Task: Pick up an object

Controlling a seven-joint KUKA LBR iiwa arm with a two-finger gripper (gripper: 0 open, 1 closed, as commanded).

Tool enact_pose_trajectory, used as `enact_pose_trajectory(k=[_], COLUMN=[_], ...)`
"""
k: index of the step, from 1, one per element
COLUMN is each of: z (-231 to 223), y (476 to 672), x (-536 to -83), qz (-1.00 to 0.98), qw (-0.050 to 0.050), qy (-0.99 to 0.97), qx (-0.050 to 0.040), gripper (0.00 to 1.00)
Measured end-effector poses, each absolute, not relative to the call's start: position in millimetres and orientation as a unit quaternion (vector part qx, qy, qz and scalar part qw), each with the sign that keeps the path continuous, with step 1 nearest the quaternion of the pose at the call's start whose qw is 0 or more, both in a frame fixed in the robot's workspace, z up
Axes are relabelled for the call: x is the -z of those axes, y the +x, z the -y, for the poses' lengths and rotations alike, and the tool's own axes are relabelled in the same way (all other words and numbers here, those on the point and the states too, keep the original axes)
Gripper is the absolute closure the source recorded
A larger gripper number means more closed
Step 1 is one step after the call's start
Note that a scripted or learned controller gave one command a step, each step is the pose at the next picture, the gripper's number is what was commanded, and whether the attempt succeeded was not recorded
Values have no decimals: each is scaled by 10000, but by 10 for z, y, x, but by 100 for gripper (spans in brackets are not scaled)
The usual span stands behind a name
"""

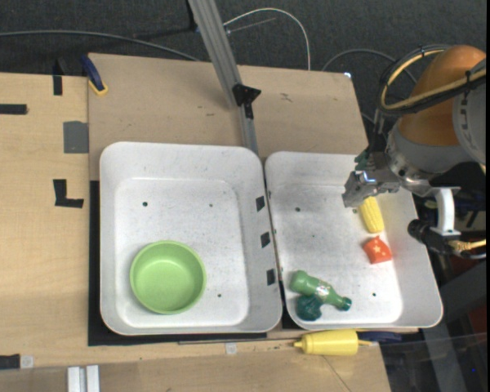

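The scene is evenly and fairly brightly lit from above, with no hard glare. To the left of the end effector (361, 188), the two white bins (188, 166) read bright but hold their speckle, and shadows are soft and short, lying close under the bin rims. Beyond the counter (171, 96) the ground falls dark. Detail is slightly soft and grainy throughout, the end effector itself blurred.

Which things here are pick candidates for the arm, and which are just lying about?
Candidates:
- yellow corn, under the gripper
- orange block
- green bottle
- teal toy
- green bowl, left bin

Lying about:
- yellow bottle, outside the bins
- blue clip
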State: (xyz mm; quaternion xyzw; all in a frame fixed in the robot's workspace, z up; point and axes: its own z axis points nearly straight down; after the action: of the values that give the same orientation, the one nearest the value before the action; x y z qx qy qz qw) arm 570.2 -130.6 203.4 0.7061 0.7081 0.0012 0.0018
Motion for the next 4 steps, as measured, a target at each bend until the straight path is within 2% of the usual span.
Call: enact_pose_trajectory(k=[1, 2, 3, 4], z=[1304, 804, 327, -204], y=[5710, 5597, 5537, 5524], x=[-2365, -2263, -2337, -2205], qz=[-7077, -7090, -7094, -7093], qw=[11, -13, -15, -17], qy=[7065, 7052, 7048, 7049], qx=[-6, 6, 1, 11], gripper=[100, 100, 100, 100])
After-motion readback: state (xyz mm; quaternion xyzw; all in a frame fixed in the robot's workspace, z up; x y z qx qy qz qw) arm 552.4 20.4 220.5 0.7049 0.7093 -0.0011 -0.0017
